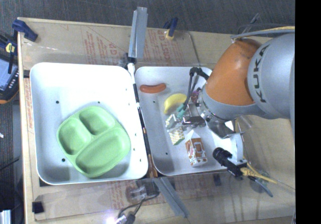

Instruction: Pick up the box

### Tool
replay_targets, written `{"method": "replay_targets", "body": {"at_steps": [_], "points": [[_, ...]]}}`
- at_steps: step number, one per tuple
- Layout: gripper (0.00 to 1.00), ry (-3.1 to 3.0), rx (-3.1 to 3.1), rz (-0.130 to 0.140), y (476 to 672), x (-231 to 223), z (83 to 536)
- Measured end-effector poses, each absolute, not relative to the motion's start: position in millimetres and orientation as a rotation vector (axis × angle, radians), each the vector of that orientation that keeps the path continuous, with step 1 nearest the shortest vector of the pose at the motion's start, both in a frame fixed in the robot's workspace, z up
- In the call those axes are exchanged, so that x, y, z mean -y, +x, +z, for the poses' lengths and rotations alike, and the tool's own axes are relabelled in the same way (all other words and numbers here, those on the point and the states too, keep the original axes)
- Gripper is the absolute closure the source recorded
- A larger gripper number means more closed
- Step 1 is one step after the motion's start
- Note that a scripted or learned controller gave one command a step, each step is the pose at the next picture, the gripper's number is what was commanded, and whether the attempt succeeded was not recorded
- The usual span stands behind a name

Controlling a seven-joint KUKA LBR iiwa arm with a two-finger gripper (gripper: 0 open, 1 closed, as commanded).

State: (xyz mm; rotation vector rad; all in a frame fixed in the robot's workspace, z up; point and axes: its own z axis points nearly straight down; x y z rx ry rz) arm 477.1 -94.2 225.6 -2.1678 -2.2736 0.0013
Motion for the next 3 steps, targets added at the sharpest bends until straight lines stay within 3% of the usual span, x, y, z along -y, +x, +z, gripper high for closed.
{"method": "replay_targets", "body": {"at_steps": [1, 2, 3], "points": [[1.0, -2.331, 2.105, 0.002, 477.2, 11.6, 236.1], [1.0, -1.906, 2.492, 0.004, 492.9, 45.4, 219.3], [1.0, -2.124, 2.313, 0.003, 512.9, 71.7, 246.3]]}}
